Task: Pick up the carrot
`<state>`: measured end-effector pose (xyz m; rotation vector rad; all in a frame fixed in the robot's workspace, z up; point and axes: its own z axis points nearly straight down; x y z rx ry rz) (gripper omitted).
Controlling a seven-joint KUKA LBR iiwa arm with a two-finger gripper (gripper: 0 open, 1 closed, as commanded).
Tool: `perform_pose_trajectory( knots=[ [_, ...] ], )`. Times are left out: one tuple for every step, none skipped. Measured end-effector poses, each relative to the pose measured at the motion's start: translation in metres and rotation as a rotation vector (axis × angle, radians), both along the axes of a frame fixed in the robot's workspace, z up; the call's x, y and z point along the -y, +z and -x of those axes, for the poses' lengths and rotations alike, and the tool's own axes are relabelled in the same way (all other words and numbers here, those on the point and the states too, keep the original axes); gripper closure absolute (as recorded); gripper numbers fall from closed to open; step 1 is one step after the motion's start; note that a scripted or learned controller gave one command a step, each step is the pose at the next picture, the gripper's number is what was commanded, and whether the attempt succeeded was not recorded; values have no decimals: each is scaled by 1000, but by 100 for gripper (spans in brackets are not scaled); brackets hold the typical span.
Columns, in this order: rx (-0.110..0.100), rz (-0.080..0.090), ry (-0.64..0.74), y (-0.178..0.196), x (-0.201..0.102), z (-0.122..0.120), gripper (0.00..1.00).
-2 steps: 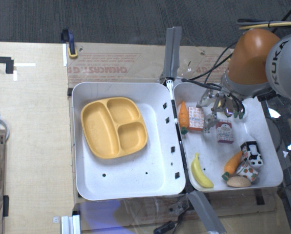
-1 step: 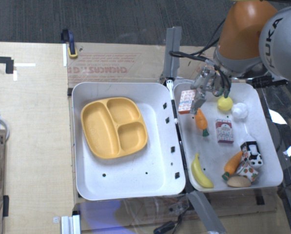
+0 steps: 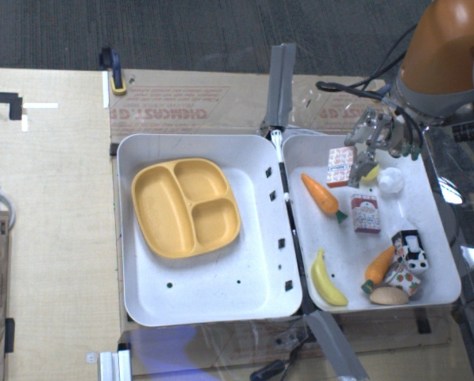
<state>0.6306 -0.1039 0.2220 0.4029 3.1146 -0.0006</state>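
Printed red lettering runs upside down across the cardboard sheet (image 3: 197,101) behind the bins, too faint for me to read with confidence. Left bin (image 3: 141,292) holds a yellow divided plate (image 3: 186,206) with three compartments, sitting toward the bin's upper left. Right bin (image 3: 435,213) is the busy one. The carrot (image 3: 320,194) lies in its upper left part, slanted, thick orange end up-left and green stub down-right, apart from the hand. Just beside its stub stands a small red-and-white carton (image 3: 367,213); its label is too small to make out. Above that, an orange-and-white packet (image 3: 340,166), print unreadable. A white round thing (image 3: 391,182) sits near the top right. Down low: a banana (image 3: 326,280) along the left wall, a second carrot (image 3: 378,266), a black-and-white cow toy (image 3: 410,254) and a tan oval piece (image 3: 389,295) bunched in the lower right corner. The hand (image 3: 371,151) hovers over the bin's top edge, next to the packet; whether it's spread or pressed together, I can't tell from here.
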Motion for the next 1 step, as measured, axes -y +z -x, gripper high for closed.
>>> perform_pose_trajectory(
  knots=[
    [0, 0, 0, 0, 0, 0, 0]
  ],
)
